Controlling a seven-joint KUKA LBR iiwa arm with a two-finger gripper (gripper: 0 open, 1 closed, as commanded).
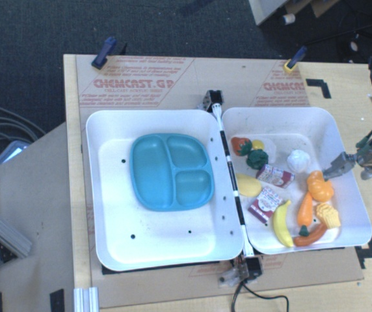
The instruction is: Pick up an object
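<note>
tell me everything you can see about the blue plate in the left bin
The blue plate is a light turquoise divided tray, plastic by the look of it, with rounded corners and three compartments: one large section along its left side and two smaller ones on the right. It lies flat, right side up, turned slightly askew, on the floor of the left bin, toward the upper middle. All three compartments look bare. Its right edge comes close to the bin's right wall; whether it touches the wall is unclear. Nothing else touches it.

bins: 2 [108, 174] [342, 129] | blue tray: 1 [172, 171] | banana: 1 [281, 223] | carrot: 1 [305, 210] | packets: 2 [276, 175] [265, 207]
</note>
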